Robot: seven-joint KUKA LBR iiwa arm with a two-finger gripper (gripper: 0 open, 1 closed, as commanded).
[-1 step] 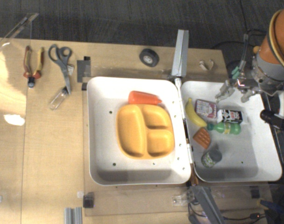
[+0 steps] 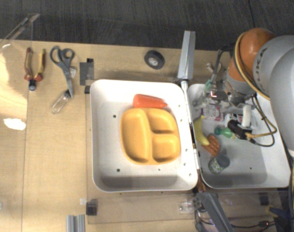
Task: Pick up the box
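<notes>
Small printed box [image 2: 211,112] in the right bin [image 2: 263,178], just beneath the end effector [image 2: 215,94]; grip state impossible to tell. Probably light, crushable cardboard: best pinched gently across 2 opposite sides.

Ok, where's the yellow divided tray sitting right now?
The yellow divided tray lies in the middle of the left bin, with the orange-red item touching its far edge. The gripper is over the right bin.
</notes>
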